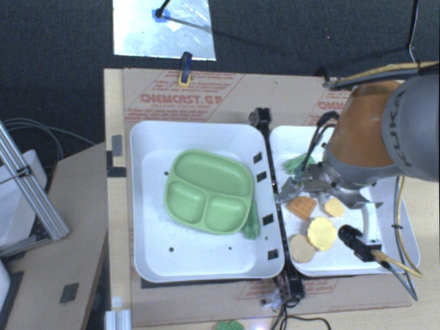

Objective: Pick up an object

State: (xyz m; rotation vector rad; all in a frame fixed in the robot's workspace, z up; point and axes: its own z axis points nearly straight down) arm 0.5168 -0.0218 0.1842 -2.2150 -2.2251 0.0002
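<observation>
My gripper (291, 188) hangs low over the left side of the right bin (385, 267), close to the divider between the bins. Just below it lies an orange wedge-shaped piece (302, 207). A small pale yellow piece (335, 207) sits to the wedge's right. Nearer the front lie a yellow round piece (322, 234) and a beige round piece (301, 248). A green item (296, 162) lies behind the gripper, partly hidden by the arm. Nothing can be seen held.
The left bin (151, 253) holds a green divided plate (208, 192), with a dark green item (251, 220) at its right edge against the bin wall. The arm's grey and orange body (371, 136) covers the back of the right bin.
</observation>
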